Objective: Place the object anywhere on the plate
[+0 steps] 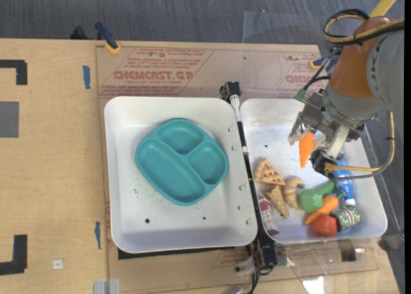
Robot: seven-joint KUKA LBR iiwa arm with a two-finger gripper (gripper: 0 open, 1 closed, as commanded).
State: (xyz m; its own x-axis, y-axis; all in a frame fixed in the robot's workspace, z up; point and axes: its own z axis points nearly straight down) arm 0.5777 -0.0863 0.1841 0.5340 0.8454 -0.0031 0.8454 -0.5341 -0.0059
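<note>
Below, we see the left bin (pixel 122 177) holding a teal divided plate (pixel 182 160). In the right bin (pixel 270 126) lie a pizza slice (pixel 268 173), a croissant (pixel 289 190), a green pepper (pixel 313 198) and a tomato (pixel 325 224). Above them, our gripper (pixel 313 145) has its fingers closed around an orange carrot (pixel 306 147), lifted upright.

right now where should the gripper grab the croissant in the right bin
Grip the croissant across its thick middle, coming straight down from above. It lies flat and curved; the pizza slice sits close on its left and the green toy on its right, so side approaches look crowded.
</note>
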